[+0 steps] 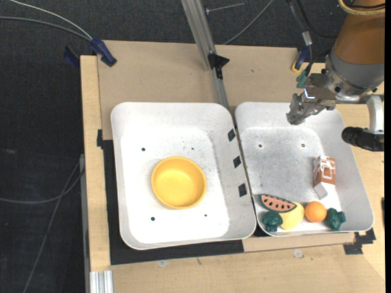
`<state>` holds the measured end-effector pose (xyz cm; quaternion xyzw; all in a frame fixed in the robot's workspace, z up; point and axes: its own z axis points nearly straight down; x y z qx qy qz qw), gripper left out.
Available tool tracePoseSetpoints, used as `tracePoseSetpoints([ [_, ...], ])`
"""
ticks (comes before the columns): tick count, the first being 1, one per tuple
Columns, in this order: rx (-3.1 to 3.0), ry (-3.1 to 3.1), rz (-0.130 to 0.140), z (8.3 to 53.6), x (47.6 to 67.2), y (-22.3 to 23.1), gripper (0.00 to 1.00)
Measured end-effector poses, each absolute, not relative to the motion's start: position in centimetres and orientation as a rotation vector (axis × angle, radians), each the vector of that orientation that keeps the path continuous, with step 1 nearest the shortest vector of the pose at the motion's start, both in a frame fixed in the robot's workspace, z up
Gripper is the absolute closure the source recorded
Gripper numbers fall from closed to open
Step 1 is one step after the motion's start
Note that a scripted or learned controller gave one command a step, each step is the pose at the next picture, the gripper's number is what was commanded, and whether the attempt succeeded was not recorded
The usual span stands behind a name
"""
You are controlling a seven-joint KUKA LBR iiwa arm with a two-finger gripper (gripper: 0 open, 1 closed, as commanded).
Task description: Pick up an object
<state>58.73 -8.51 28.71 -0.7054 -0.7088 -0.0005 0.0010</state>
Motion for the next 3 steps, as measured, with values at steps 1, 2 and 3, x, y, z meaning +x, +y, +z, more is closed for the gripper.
tracePoseSetpoints([
  [1,-2.214,-2.228,-0.004,28.2,60.1,-2.5,1.0],
  [2,-2.215,-2.227,-0.004,28.0,60.3,2.8,1.0],
  [3,-2.207,-2.221,0.01,25.4,61.0,8.7,1.0],
])
